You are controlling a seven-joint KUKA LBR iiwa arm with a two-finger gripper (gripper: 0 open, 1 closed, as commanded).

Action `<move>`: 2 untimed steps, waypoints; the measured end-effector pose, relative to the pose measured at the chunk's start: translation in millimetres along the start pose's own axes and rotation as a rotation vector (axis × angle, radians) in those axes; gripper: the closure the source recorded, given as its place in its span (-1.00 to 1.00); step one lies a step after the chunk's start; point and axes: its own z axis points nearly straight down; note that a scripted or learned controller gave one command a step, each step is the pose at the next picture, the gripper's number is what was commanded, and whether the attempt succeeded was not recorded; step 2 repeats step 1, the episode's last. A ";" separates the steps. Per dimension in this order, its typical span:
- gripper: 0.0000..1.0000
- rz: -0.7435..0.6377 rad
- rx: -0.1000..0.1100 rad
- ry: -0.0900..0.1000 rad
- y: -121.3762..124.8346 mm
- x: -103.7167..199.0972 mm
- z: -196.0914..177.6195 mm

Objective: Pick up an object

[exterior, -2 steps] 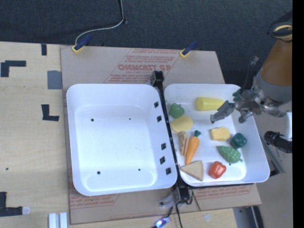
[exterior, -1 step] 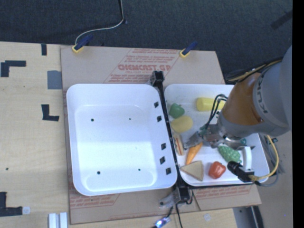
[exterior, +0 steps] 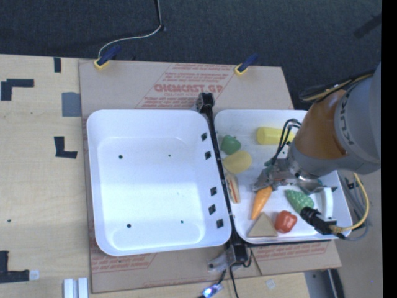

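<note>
Grey arm [exterior: 347,126] with its orange band hangs low over the right bin [exterior: 248,118], claw [exterior: 271,180] down just above the orange carrot's [exterior: 260,202] top end, its grip too hidden to call, yellow block [exterior: 270,135], green pepper [exterior: 230,144] and red tomato [exterior: 285,221] scattered around it.

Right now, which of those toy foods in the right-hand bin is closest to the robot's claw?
The orange carrot. Its top sits right under the gripper, while the yellow block, green pepper and red tomato lie farther off.
</note>
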 end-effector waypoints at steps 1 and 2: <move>1.00 -0.003 -0.001 0.002 -10.2 78.9 -92.7; 1.00 -0.003 -0.001 0.002 -10.2 78.9 -92.7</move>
